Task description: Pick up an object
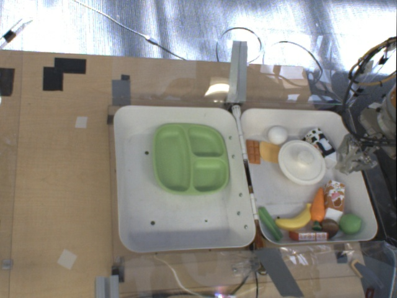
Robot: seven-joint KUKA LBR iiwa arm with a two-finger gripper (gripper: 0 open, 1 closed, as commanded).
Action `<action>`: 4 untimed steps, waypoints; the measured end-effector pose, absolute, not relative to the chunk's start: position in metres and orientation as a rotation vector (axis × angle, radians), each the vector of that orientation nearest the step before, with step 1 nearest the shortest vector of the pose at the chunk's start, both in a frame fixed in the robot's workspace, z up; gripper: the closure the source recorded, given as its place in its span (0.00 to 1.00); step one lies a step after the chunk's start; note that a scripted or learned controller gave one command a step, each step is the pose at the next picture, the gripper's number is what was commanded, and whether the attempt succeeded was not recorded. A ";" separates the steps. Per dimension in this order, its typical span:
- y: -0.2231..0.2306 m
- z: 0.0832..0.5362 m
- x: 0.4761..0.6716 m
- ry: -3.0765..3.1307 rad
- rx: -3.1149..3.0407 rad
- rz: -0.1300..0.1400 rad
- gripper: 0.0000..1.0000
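Small toys crowd the right shallow white bin (273, 188); nothing is lifted.
Round white plastic bowl (301, 161): light, stiff, slippery, take its rim. Yellow toy banana (296, 221) near the front: narrower, pinch mid-curve. End effector (355, 156) at the bin's right edge; its opening I cannot tell.

A wooden desk (56, 185) is seen carrying two white bins, and the left bin (130, 222) is taken up by a green divided plate (190, 158) lying flat near its middle. A few black patches (63, 71) are stuck on the desk's far left corner, with some pale tape squares (67, 259) scattered lower down. A grey upright post (237, 72) is planted right where the bins meet at the far edge, and thin cables (111, 18) are strung across the shiny floor behind.
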State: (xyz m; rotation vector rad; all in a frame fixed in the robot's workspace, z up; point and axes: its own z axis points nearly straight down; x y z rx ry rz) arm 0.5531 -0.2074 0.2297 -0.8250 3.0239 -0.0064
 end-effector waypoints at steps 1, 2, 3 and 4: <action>-0.132 0.196 0.574 3.070 -0.628 0.001 1.00; -0.134 0.197 0.574 3.070 -0.623 -0.002 0.00; -0.102 0.103 0.610 3.029 -0.810 0.003 0.00; -0.152 0.094 0.551 3.010 -0.834 -0.010 0.00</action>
